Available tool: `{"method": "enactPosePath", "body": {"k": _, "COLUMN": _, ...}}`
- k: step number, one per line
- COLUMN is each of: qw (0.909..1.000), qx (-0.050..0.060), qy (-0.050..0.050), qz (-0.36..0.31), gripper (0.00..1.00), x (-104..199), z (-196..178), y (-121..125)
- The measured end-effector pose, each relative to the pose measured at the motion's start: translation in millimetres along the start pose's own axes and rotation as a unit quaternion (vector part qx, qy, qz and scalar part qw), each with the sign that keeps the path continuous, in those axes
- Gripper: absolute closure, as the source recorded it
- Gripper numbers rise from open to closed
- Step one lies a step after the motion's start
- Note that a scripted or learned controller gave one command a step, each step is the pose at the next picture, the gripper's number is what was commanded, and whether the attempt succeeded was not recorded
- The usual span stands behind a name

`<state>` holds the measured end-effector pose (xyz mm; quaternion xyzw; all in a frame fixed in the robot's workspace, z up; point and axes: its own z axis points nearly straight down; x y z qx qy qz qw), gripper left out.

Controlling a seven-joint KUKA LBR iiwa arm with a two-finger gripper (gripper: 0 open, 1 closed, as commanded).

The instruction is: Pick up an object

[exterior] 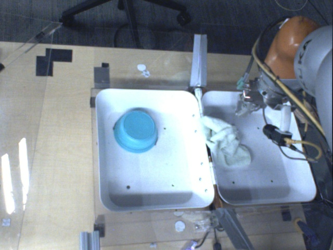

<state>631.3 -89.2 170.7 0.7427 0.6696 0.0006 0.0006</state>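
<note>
Approach step: hand (244, 107) above right bin (270, 186), grip state impossible to tell; next, down onto cloth (226, 145).

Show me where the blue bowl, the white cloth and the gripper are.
Bowl (136, 130), camera view, middle of its upturned base.
Cloth (226, 145), camera view, centre of the crumpled heap.
Gripper (244, 107), camera view, at its fingertips.

A plain blue bowl (136, 130) in the white left bin (151, 191), a pale greenish-white cloth (227, 144) in the white right bin (270, 186)
</note>
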Motion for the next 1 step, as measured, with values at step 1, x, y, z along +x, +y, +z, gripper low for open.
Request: {"method": "enactPosePath", "body": {"k": 1, "qw": 0.9906, "qx": -0.001, "qy": 0.0, "qz": 0.137, "gripper": 1.0, "x": 26.2, "z": -14.6, "y": 22.1}}
